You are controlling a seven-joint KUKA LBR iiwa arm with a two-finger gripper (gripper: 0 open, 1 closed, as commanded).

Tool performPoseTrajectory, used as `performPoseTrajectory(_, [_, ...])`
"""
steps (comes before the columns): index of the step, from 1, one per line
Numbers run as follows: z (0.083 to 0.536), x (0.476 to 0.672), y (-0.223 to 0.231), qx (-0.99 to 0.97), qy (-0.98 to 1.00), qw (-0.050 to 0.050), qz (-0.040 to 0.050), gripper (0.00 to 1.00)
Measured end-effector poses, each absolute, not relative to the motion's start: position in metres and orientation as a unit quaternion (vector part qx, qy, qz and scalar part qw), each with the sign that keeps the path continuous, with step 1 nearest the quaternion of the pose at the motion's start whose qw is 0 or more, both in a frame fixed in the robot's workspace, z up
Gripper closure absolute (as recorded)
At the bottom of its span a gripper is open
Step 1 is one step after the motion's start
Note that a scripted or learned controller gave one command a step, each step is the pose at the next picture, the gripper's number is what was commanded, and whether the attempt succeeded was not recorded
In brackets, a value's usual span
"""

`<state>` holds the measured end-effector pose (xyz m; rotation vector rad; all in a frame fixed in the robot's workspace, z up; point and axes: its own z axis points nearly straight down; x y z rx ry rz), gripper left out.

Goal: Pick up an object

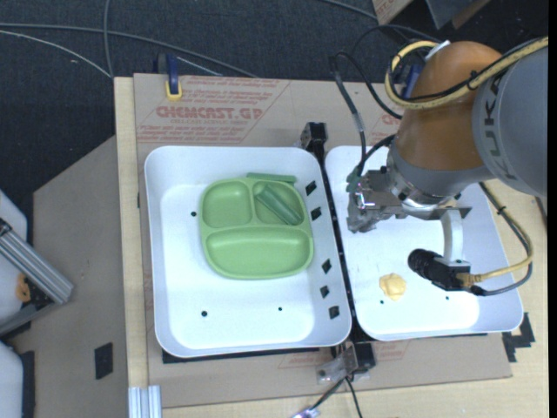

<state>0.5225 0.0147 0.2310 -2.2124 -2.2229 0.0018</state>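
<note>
Your gripper point(361, 212) hangs over the right bin point(487, 316); you cannot tell its jaw state. The small yellow object point(393, 286) lies near it, toward five o'clock.

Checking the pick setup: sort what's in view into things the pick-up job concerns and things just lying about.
Part of the job:
- gripper, over the right bin
- small yellow object in the right bin
- green divided plate in the left bin
- green stick-like piece on the plate

Just lying about:
- blue-and-yellow clamp at the board's edge
- loose cables on the floor
</note>
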Motion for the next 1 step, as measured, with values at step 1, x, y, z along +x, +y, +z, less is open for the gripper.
performPoseTrajectory(1, [0.2224,0.5177,0.0624,-0.705,-0.709,0.002,0.0007,1.00])
